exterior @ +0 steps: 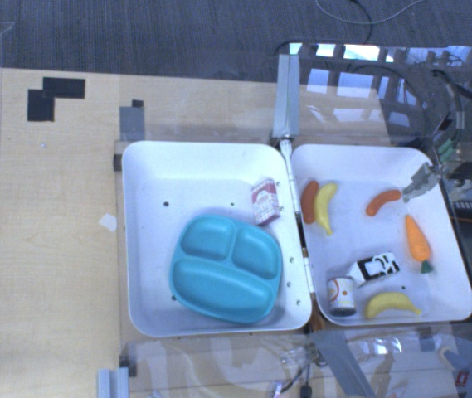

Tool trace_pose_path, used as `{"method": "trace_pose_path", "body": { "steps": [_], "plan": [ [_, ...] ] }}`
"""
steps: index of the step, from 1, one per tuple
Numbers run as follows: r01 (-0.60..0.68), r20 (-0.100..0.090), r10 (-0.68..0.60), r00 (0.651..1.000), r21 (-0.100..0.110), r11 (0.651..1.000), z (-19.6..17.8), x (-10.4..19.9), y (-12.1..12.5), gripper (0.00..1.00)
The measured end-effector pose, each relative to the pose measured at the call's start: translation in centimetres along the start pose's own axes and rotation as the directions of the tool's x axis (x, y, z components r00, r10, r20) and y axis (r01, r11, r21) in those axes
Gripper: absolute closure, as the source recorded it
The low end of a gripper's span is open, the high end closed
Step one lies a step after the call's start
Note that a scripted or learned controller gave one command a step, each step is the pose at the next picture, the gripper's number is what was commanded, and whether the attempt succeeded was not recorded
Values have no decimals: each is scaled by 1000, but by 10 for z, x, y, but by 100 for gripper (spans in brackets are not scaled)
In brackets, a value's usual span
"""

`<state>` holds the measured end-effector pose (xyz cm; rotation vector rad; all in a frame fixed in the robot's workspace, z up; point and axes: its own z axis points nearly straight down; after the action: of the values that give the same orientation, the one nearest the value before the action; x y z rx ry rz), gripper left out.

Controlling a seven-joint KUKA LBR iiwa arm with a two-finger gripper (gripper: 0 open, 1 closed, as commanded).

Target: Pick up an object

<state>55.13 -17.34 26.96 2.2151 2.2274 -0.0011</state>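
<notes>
Tabletop (45, 222) of pale wood carries two shallow white bins side by side. Left bin (148, 181) holds a blue divided plate (226, 268) lying toward its near side, and a small red-and-white carton (265, 201) against the right wall, just beyond the plate.

Right bin (360, 168) holds the loose items. Red sausage-shaped piece (309, 201) and yellow banana (326, 206) lie touching, along the left wall. Orange-red sausage (382, 201) sits toward the far right. Carrot (418, 240) with green tip lies near the right wall, pointing down the bin. Black-and-white toy car (376, 267) sits mid-bin toward the near side; small can (341, 295) just beside it at the near left; second banana (391, 304) along the near wall.

Tool (419, 181) reaches in from the far right corner, tip just beside the right end of the orange-red sausage. Contact cannot be judged, and nothing shows held. Cannot tell whether the tool is released or clenched.
</notes>
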Motion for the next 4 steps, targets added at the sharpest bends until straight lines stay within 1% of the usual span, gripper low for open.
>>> {"method": "trace_pose_path", "body": {
  "steps": [1,2,3,4],
  "plan": [
    [-94,-1,94,996,2,996,85,-32,16,0],
    [-165,-1,165,986,-4,986,173,-23,6,0],
    [-342,-10,342,940,-7,940,182,-22,-5,0],
    [-340,-11,340,940,-10,940,172,-22,-2,100]
  ]
}}
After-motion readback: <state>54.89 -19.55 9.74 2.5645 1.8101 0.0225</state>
